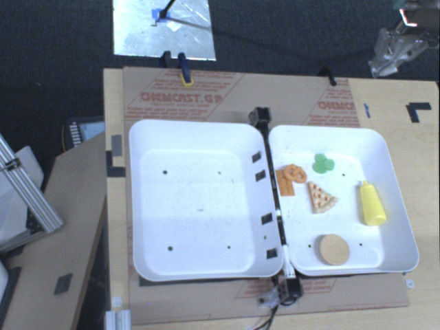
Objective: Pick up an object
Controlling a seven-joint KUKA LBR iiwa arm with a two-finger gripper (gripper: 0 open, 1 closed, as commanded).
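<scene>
Mustard bottle (pixel 372 204) near right bin (pixel 395 184) wall; gripper (pixel 397 45) high, aperture unclear.

The right bin (pixel 395 184) holds a bottle (pixel 372 204) by its right edge, a pizza slice (pixel 320 197) mid-bin, a cookie (pixel 333 249) near the front

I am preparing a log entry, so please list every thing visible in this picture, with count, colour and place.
mustard bottle: one, yellow, right bin, near its right wall
pizza slice: one, orange-red, right bin, middle
pretzel: one, orange-brown, right bin, near the divider
orange strip: one, orange, beside the pretzel
green toy: one, green, right bin, far side
round disc: one, tan, right bin, near side
white bins: two, white, side by side on the bench
metal sheet: one, silver, floor beyond the bench
hand: one, grey, above the floor beyond the right bin
</scene>
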